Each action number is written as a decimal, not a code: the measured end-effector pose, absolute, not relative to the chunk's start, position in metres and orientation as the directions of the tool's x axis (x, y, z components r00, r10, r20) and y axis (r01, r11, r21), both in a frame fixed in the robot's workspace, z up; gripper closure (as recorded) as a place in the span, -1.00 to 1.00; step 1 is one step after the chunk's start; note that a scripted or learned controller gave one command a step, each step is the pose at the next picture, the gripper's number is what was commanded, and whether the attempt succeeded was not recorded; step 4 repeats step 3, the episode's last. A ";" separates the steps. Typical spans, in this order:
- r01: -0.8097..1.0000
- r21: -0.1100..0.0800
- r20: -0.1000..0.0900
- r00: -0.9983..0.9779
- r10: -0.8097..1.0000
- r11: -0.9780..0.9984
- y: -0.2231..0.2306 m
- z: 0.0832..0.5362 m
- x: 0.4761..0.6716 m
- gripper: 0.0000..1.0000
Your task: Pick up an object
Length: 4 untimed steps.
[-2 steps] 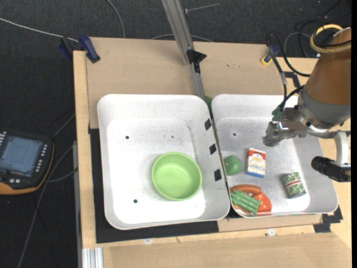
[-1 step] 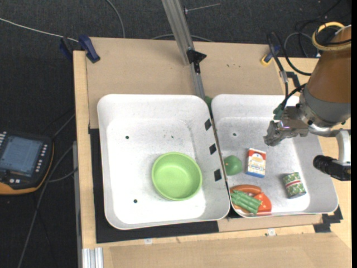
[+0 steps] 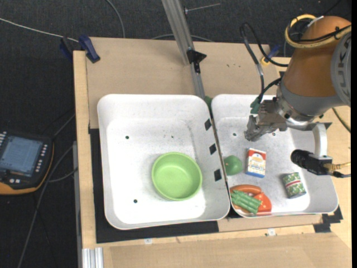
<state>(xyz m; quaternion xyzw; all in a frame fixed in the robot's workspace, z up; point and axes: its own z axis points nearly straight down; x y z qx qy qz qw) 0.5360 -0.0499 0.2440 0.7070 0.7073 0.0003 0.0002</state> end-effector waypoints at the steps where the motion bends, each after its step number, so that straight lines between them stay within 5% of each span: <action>1: 1.000 0.001 0.000 -0.001 1.000 0.001 -0.003 0.233 0.553 1.00; 3: 1.000 0.001 0.001 -0.003 1.000 0.003 0.094 0.236 0.589 1.00; 4: 1.000 0.001 0.001 -0.003 1.000 0.003 0.094 0.236 0.589 1.00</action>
